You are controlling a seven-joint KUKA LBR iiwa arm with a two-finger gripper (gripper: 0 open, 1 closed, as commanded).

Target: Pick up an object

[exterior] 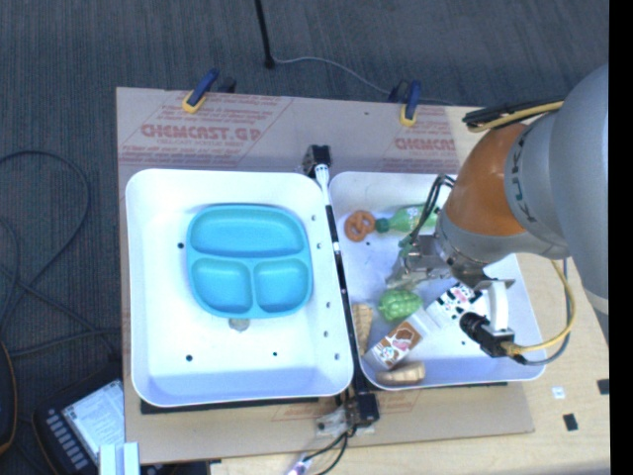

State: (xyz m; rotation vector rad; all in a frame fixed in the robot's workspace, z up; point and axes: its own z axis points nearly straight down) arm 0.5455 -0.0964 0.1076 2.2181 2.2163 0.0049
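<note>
Crowding is being risked in the right bin (524, 359), where the gripper (415, 270), jaw state impossible to tell, is being held just above the green leafy toy (399, 304), so a neighbouring snack packet (396, 343) could be nudged

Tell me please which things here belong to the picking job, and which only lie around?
For the job: gripper; green toy; orange ring; small carton; right bin.

Lying about: blue divided tray; left bin; clamps; cable.
</note>
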